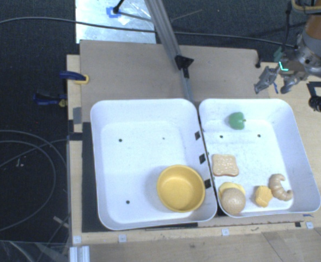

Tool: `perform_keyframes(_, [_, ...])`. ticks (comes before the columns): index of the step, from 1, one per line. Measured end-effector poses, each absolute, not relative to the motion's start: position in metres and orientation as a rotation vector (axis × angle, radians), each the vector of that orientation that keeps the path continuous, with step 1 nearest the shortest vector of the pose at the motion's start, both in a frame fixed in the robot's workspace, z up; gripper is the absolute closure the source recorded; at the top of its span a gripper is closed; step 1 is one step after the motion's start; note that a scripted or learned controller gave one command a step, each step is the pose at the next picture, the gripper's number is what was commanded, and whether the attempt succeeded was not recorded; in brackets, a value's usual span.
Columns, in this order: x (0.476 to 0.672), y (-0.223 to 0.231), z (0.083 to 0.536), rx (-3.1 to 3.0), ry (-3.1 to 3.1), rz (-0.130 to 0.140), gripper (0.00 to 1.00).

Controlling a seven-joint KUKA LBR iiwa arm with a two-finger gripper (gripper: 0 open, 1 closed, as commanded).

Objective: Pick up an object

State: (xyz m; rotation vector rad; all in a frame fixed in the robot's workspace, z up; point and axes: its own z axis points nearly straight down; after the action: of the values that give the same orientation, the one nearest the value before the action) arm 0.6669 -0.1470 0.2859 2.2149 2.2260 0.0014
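Observation:
My gripper (276,83) hangs at the upper right, above the bench just beyond the far edge of the right bin (302,146). Its two fingers are spread apart with nothing between them. In the right bin lie a green pepper-like piece (237,120) near the back, a tan cracker-shaped piece (224,165) in the middle left, a round beige bun (232,198) at the front left, a small yellow chunk (262,196) and a tan croissant (280,186) at the front right. A yellow bowl (181,188) sits upright at the front right of the left bin (111,146).
A slanted grey pole (165,26) with a black clamp (183,62) crosses the back of the bench above the seam between the bins. Blue and yellow clamps (67,86) grip the bench's left edge. Cables lie on the dark floor at left.

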Motion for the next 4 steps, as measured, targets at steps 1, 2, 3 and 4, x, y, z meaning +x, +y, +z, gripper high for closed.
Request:
perform_keyframes(1, [0.667,-0.147,0.287,2.214,2.225,0.002,0.00])
perform_keyframes(2, [0.659,-0.153,0.231,2.221,2.223,-0.003,0.00])
perform_keyframes(3, [0.652,-0.155,0.186,2.221,2.223,-0.003,0.00])
perform_keyframes(4, [0.644,-0.147,0.134,2.223,2.223,-0.003,0.00])
